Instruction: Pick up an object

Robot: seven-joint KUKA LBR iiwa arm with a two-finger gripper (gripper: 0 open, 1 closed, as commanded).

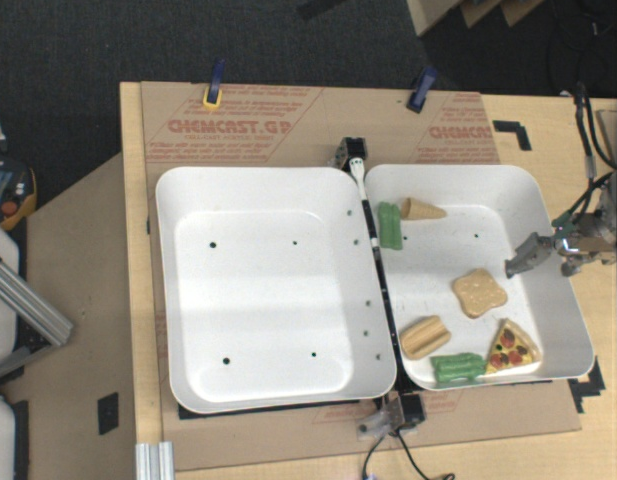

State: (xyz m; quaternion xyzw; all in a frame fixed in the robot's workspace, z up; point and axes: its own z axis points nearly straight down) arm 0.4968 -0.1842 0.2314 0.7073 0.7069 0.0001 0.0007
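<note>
Nearest the lens, along the bottom rim of the right shallow white bin (548,208), lie a green ridged toy vegetable (458,368) and a triangular toy pizza slice with red and dark toppings (514,347), the two just beside each other. At the bin's right rim sits the grey two-finger gripper (521,258), reaching in from the right; one dark finger angles down toward the bin floor, but whether the pincer is wide or narrow cannot be told, and nothing is seen between its fingers. Closest to it, just to its lower left, lies a tan toy bread slice (479,293). Farther down and left is a tan toy bread roll (424,336). Up by the bin's left wall stand a green oblong block (389,225) and a beige toy cone (422,209), near each other. Beyond, the left shallow white bin (178,268) rests on the brown cardboard sheet (288,118).
</note>
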